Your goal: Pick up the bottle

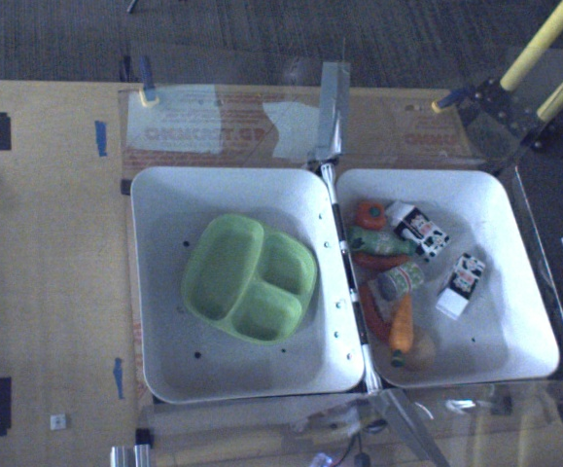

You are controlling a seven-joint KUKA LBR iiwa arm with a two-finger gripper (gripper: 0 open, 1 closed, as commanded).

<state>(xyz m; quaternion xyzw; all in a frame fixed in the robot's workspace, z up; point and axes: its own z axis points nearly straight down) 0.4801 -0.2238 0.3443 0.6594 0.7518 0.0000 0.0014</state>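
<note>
Carrot touching its near end, the small bottle lay crowded in the right bin, seemingly light, stiff, slippery, best pinched across its body; the pincer's state could not be told.

Cluttered pile, blurred small print

The bottle label is too blurred to read; it overlaps a red item, and carton markings are illegible

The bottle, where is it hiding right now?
In the camera view the bottle lies in the right bin, near its left wall, among the toys: just above the carrot and left of a small milk carton.
</note>
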